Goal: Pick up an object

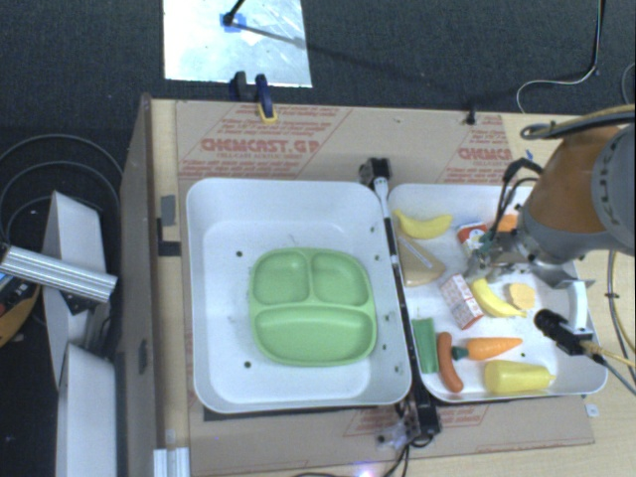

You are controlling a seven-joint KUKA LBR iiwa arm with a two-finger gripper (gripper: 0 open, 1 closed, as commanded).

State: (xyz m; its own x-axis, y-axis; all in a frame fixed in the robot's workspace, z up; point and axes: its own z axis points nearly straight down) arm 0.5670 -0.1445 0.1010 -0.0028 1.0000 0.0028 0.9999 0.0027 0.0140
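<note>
- Yellow banana-shaped plastic toy [494, 299], lying just below the gripper [489, 256] in the right white bin [592, 384], is judged the likeliest target; it looks light, stiff and smooth, so slipping is a risk.
- A hold across its narrow middle is judged best, since the curved ends taper.
- Whether the gripper is open or closed cannot be told, as the wrist hides it.
- Close neighbours crowd it: a small red-and-white carton [460, 301] touches at 9 o'clock, a pale yellow wedge [521, 295] sits at 3 o'clock, and an orange plastic carrot [491, 347] lies at 6 o'clock.
- Farther off are a second yellow banana [423, 226] at 11 o'clock and a red sausage [449, 365] at 7 o'clock.
- In the left white bin [214, 266] a green divided plate [313, 305] lies well apart.
</note>
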